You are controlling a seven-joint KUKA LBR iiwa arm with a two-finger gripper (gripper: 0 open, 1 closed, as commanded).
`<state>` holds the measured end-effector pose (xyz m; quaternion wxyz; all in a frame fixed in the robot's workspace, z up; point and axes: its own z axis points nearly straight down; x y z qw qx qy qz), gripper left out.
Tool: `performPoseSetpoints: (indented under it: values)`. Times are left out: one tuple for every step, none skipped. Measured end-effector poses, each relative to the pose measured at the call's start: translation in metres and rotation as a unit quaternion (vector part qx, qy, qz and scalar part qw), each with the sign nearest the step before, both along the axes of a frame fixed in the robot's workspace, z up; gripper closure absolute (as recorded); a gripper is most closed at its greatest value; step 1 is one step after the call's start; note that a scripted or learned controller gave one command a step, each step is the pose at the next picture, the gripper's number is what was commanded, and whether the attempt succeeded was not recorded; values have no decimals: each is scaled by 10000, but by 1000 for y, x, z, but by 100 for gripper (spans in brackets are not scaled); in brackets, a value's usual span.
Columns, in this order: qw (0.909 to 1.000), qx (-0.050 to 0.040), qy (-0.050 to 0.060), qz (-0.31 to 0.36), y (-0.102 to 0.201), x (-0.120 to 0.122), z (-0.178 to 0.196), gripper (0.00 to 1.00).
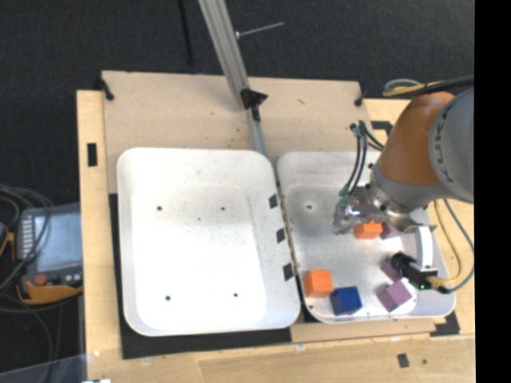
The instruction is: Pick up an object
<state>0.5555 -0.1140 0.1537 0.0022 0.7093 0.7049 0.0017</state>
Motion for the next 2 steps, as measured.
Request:
performPoseSetpoints:
  values:
    - [10000,-2,-5,47,-6,6,45,100]
    - [10000,1,0,50,-7,7,75,100]
